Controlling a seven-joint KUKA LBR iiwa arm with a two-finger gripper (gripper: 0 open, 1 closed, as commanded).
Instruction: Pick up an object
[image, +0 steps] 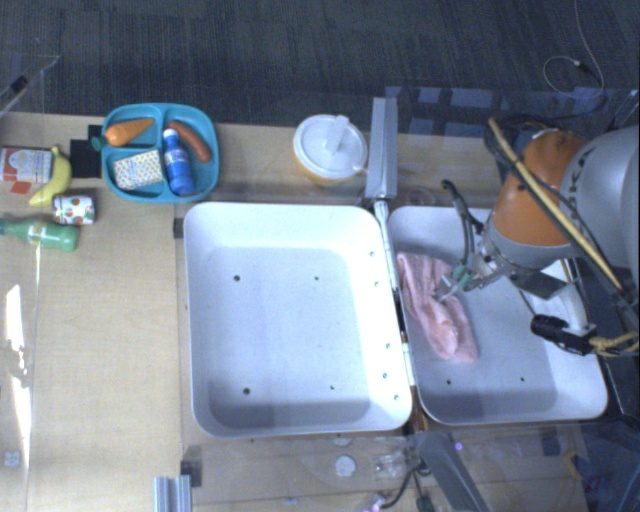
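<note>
**Here, the tool sits at the pink cloth in the right bin**

Here the tool (455, 283) hangs low over the right bin (560, 395), at the upper right edge of a pink cloth (437, 312). The cloth is a long, crumpled strip lying along the left wall of that bin, running from near its top end down toward its middle. The tool's tip is just beside or touching the cloth's edge; which of the two cannot be told. Whether the tool is released or clenched cannot be told either, and no cloth is seen lifted off the bin floor. The arm (540, 200), grey with an orange band, comes in from the right above the bin.

The desk (90, 380) is pale wood, and a dark floor lies past its far edge. The left bin (290, 410) lies just beside the right bin, their walls nearly touching, with a grey rail (380, 150) rising from the gap at their far end.

Beyond the left bin's far left corner is a blue divided tray (205, 150). It holds an orange carrot-like toy (130, 131), a blue bottle (178, 162), an orange sausage-like piece (197, 143) and a pale patterned block (138, 170). Left of the tray lie a yellow banana (52, 178), a small carton (25, 164), a small can (74, 209) and a green bottle (42, 234) on its side. Beyond the left bin's far right corner stands a white lidded cup (331, 147).
</note>
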